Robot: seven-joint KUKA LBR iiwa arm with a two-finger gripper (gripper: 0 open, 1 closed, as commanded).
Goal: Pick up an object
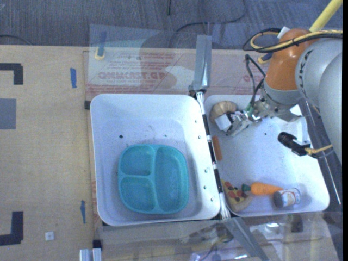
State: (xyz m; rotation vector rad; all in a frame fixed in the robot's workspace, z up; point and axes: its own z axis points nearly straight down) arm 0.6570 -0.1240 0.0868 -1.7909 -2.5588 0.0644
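My gripper (236, 122) sits in the right bin (261, 159), far left corner, just beside 1 tan rounded thing (222, 107); I cannot tell whether it is spread or pinching.

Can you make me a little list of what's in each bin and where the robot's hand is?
left bin: teal plate with three sections
right bin: carrot, small jar, flat colourful toy, tan ring
gripper: low over the right bin's back left corner, next to the tan ring
holding something: cannot tell
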